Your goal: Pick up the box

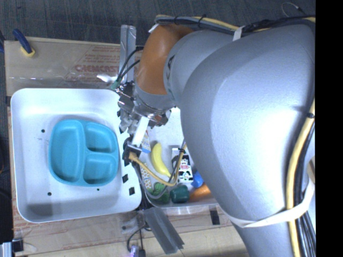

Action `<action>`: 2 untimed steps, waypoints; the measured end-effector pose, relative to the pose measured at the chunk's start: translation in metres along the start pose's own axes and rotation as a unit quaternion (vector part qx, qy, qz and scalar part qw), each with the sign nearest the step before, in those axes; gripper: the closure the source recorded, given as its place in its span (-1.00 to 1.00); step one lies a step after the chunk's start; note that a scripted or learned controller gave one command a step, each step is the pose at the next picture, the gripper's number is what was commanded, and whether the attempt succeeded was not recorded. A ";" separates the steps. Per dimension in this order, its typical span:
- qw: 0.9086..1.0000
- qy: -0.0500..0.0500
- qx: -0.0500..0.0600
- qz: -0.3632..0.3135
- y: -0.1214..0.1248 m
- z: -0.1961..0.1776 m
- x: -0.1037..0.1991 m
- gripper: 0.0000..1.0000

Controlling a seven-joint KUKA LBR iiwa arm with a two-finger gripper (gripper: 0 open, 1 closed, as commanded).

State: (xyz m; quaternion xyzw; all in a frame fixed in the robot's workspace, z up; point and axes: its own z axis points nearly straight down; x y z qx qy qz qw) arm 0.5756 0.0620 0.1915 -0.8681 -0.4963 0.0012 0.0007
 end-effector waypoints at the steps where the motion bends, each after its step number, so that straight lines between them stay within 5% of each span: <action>1: 1.000 -0.001 0.002 -0.004 -0.001 -0.009 0.001 1.00; 2: 1.000 -0.001 0.003 -0.008 -0.001 -0.018 0.002 1.00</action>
